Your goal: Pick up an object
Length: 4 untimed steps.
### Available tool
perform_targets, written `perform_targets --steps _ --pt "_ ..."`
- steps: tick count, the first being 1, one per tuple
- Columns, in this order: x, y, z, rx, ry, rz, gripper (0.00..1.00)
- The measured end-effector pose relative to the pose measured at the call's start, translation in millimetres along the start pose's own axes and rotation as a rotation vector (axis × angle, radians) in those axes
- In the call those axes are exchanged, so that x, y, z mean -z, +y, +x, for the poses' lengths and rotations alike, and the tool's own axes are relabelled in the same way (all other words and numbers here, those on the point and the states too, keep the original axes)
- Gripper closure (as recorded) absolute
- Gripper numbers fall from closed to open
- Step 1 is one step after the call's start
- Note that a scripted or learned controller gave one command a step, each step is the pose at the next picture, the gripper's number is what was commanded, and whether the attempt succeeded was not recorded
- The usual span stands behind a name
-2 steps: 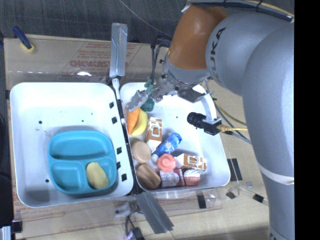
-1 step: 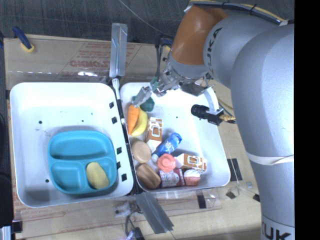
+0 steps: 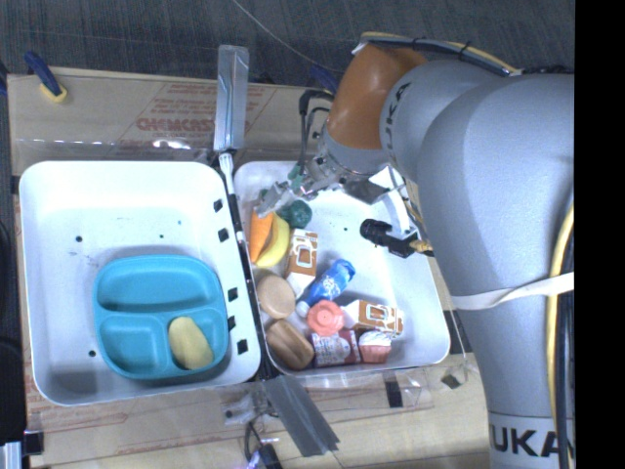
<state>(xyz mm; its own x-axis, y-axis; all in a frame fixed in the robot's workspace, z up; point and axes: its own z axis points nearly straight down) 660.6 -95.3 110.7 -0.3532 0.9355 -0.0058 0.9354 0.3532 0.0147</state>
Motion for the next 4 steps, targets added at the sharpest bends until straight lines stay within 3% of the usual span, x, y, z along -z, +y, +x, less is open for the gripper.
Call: perform_targets --steps 1,2,3,4 --pt "-5 -2 -2 0.089 -0.002 -0.007 0.00" --pt "7 0 -1 0.094 -0.003 -0.009 1.00" --pt "6 -1 0 0.094 -0.002 -0.007 0.00" --pt "86 2 7 0.245 0.003 0.008 0.00"
